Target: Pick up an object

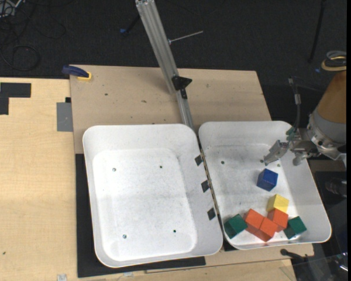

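The right bin [240,139] holds several blocks. A blue cube [267,179] lies alone near its middle. At the bin's front sit a yellow cube [278,203], orange blocks [261,222] and two green blocks [235,225] [295,227], packed together. My gripper [284,157] hangs over the right bin's far right side, just above and behind the blue cube in the picture. Its fingers are spread open and nothing sits between them.
The left bin [140,192] lies beside the right one, joined by black clips [203,185]. A slanted aluminium rail [164,51] rises behind the bins. A blue and yellow clamp [77,72] rests at the bench's far left corner.
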Motion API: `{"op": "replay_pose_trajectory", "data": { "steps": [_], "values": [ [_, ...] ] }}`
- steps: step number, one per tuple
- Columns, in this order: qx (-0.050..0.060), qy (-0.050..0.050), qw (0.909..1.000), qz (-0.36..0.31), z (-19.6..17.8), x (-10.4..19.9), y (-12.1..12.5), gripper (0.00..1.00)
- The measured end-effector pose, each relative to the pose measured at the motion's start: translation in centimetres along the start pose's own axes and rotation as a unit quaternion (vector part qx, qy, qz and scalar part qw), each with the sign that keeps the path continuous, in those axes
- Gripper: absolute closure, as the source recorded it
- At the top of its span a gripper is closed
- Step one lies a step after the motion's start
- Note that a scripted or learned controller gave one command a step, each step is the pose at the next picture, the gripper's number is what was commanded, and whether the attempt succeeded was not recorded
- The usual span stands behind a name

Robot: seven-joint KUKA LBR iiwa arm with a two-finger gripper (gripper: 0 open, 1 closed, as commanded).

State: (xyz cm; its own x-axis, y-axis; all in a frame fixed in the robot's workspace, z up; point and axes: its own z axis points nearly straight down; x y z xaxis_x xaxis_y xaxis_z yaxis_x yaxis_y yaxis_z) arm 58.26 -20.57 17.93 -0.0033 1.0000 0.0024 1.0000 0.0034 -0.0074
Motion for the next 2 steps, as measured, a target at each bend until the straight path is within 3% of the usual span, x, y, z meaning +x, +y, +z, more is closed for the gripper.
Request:
{"op": "replay_pose_trajectory", "data": {
  "steps": [2],
  "values": [
    [-0.003, -0.001, 1.0, 0.002, 8.8, 0.9, 0.3, 0.0]
  ]
}}
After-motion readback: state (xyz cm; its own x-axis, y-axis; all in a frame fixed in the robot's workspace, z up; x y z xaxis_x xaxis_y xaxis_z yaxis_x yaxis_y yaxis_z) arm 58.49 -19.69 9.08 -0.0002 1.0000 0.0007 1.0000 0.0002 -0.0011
